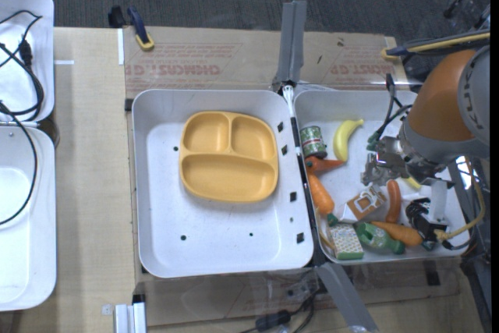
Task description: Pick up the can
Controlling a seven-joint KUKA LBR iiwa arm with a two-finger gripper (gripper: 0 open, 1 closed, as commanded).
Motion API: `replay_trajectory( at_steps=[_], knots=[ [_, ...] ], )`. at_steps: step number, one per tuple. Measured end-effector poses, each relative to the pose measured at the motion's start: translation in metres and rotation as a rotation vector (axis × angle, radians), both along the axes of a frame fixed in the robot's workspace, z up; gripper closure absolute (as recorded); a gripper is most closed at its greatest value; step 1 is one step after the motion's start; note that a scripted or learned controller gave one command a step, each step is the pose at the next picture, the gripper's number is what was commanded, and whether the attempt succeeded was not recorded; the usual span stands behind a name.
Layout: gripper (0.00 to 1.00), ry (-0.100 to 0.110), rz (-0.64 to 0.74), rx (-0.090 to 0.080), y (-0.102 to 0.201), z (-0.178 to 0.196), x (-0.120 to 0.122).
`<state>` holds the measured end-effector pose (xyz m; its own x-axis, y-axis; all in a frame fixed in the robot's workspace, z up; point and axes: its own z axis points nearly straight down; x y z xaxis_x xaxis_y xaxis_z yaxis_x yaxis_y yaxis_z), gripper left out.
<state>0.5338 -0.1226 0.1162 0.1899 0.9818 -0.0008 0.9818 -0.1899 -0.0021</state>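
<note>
- In the right bin [352,255], the can [313,141] lies near the upper left corner, beside the banana [345,138]
- The gripper [380,169] hangs over the bin's middle; whether it is clenched I cannot tell
- The can sits up and to the left of it, long axis roughly across the bench, well apart

Two white bins sit side by side on the tabletop [93,168]. The left bin [156,246] holds a yellow divided plate [229,156] toward its far side. In the right bin [374,99], the can [313,141] stands near the far left corner, a banana [346,138] just beside it. Carrots [320,191] lie along the left wall, with more toys near the front edge. The hand [380,168] hangs over the bin's middle, apart from the can.
</note>
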Motion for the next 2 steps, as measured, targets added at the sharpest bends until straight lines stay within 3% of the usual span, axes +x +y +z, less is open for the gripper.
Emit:
replay_trajectory(
  at_steps=[1, 2],
  knots=[
    [1.00, 0.000, -0.001, 0.001, -0.064, 0.001, -0.043],
    [1.00, -0.002, 0.168, 0.000, -0.082, 0.039, -0.009]
  ],
)
